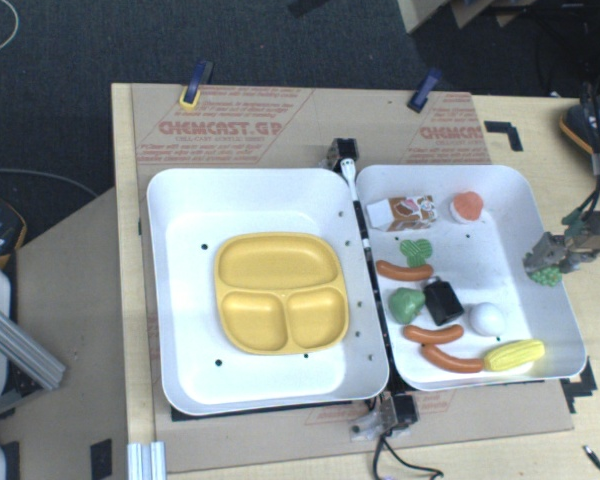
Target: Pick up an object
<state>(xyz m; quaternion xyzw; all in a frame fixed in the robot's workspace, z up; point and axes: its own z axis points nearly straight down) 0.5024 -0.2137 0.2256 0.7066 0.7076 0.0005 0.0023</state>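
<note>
The gripper pinches a small green piece at the right bin's rim, where it could slip free.

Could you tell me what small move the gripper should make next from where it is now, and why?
Probably lift straight up a little. The gripper sits at the right rim of the right bin with a small green object at its tip, apart from the other items, so a short lift would show whether the grasp took. Whether it is truly gripped is hard to see.
</note>
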